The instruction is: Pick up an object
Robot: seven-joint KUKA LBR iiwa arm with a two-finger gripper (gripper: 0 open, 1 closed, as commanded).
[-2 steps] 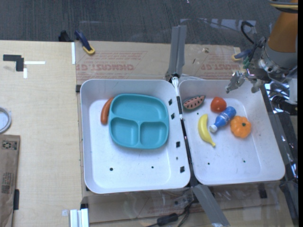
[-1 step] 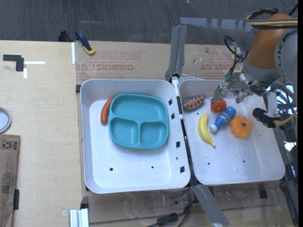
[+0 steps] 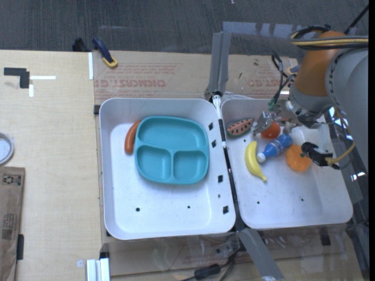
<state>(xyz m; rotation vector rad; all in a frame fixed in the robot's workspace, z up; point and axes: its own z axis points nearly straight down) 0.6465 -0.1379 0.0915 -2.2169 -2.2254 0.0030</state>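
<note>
The arm comes in from the upper right, and its gripper (image 3: 266, 122) is low in the back of the right bin (image 3: 328, 215). It sits right over a red, tomato-like object (image 3: 271, 131), partly hiding it. Beside the gripper to the left lies a watermelon slice (image 3: 239, 126). A blue and white bottle (image 3: 274, 148) lies just below the red object, with a yellow banana (image 3: 253, 161) to its left and an orange fruit (image 3: 299, 160) to its right. Whether anything is gripped is hidden by the wrist.
The left bin (image 3: 117, 215) holds a teal divided plate (image 3: 173, 150) and an orange sausage (image 3: 130, 137) along the plate's left side. The arm's cables (image 3: 328, 154) drape over the right bin's right side. A divider rail (image 3: 221, 151) separates the bins.
</note>
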